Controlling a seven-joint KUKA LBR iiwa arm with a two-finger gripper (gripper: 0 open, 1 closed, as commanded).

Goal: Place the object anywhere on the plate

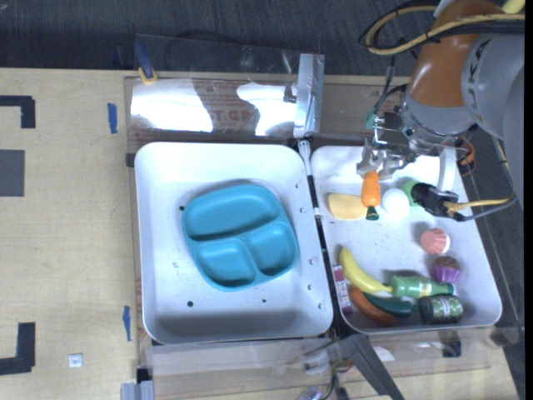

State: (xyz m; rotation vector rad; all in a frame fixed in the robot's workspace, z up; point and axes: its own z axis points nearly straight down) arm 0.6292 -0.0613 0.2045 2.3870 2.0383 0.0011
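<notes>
Carrot pinched in the gripper, above the right bin's far side.

The gripper (372, 173) is closed on a toy carrot (371, 192), which hangs upright, green end down, just beside a pale yellow piece (345, 207) near the right bin's (483, 248) far left corner. The blue divided plate (240, 235) sits mid-floor in the left bin (158, 182). A banana (360, 272), green bottle (416, 287) and dark can (440, 308) crowd the right bin's near edge.

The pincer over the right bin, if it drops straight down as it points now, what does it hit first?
Most likely the orange carrot hanging at the pincer, then the right bin floor; depth is unclear.
</notes>
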